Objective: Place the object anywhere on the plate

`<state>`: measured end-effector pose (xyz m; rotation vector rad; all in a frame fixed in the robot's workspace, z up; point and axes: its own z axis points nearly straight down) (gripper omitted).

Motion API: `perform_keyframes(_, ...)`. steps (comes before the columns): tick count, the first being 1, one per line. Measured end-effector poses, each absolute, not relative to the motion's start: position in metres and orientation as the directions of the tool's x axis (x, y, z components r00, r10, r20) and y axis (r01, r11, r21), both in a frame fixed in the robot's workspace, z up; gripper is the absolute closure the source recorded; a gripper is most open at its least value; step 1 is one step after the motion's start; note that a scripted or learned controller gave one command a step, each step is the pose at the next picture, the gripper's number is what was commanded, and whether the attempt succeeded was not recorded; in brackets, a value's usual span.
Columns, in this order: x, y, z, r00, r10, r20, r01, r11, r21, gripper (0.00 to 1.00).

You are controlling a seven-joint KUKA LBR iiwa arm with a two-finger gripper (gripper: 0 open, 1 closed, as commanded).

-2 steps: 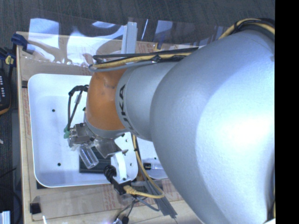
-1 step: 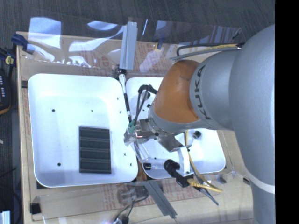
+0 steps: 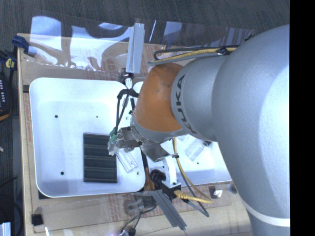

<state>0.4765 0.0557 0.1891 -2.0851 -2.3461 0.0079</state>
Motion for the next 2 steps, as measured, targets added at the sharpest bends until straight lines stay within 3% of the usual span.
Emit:
perform_keyframes(1,0.478,0.129,0.092,-0.399,0.917,0.0,0.917,0.399,0.002,1.0)
perform_keyframes(2,0.521,0.144,0.091,-0.577,0.817,0.002,0.817,0.577,-0.001,1.0)
